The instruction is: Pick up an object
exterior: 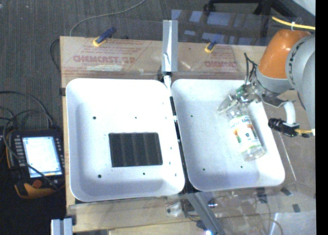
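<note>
A clear plastic bottle (246, 132) with a white label lies on its side in the right bin (205, 126), near that bin's right wall. Its neck points up and to the left. My gripper (242, 95) comes in from the right below the orange band (277, 55) and sits right at the bottle's neck end, close to the bin's far right corner. Wires and the wrist blur together there. A flat dark ribbed rectangle (135, 149) lies in the middle of the left bin (82, 106).
The two bins meet at a central divider (174, 121). A black connector and yellow cable (287, 126) stick out over the right bin's right rim. A control pendant (38, 156) lies on the floor to the left. Clamps (103, 36) hold the board behind the bins.
</note>
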Controlling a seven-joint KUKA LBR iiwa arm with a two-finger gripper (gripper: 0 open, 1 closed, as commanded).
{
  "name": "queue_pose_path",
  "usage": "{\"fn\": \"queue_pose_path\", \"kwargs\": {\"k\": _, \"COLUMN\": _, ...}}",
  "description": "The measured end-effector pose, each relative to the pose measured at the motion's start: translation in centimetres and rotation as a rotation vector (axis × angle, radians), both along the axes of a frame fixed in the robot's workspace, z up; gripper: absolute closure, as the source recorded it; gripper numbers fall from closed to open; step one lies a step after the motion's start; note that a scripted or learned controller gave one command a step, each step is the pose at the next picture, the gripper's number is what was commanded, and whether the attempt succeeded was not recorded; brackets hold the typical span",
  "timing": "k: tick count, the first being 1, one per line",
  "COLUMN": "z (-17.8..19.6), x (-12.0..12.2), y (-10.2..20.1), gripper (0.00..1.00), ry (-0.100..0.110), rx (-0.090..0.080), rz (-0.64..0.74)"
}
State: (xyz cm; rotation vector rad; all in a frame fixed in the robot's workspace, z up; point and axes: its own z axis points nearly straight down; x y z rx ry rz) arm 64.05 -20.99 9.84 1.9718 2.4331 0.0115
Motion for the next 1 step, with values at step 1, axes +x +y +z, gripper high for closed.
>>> {"fn": "queue_pose_path", "kwargs": {"k": 1, "z": 7.06, "x": -1.2, "y": 4.37, "gripper": 1.0, "ry": 0.015, "rx": 0.001, "rz": -0.106}}
